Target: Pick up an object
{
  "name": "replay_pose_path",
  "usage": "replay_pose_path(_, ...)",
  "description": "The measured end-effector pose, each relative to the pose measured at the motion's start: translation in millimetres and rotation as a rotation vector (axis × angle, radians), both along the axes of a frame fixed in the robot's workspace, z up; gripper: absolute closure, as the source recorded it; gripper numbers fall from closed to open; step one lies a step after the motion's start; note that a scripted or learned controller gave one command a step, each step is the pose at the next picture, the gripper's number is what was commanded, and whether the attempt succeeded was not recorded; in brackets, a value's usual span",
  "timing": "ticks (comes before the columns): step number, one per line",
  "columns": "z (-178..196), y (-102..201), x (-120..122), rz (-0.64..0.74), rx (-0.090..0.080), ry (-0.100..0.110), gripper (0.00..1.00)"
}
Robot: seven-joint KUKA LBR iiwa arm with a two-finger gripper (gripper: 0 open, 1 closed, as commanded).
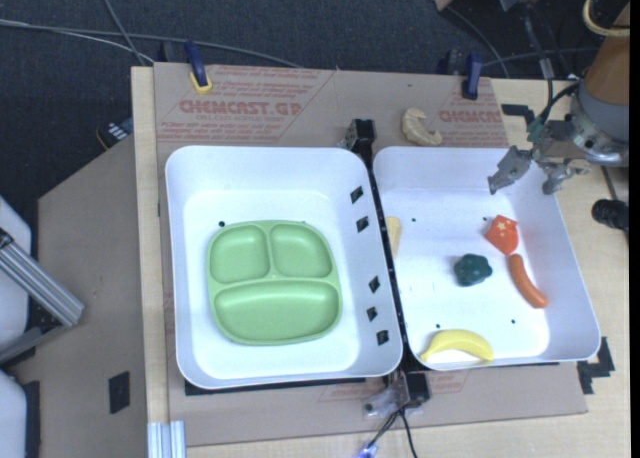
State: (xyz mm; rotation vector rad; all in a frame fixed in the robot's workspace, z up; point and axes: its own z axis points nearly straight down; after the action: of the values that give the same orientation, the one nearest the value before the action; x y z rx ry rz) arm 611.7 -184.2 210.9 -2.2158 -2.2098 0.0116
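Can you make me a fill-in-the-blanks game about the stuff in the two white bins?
1. The green divided plate lies in the ____ bin.
2. The banana is colored ____.
3. The dark green toy sits between the banana and the ____ toy pepper.
4. The gripper hovers above the ____ bin.

Missing words: left; yellow; orange-red; right

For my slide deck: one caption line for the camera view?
Open gripper above right bin holding banana, carrot, broccoli; green plate in left bin.
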Motion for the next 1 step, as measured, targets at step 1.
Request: replay_pose_path(1, 7.5, 0.3, 3.0, 0.003, -0.003, -0.013, 0.0)
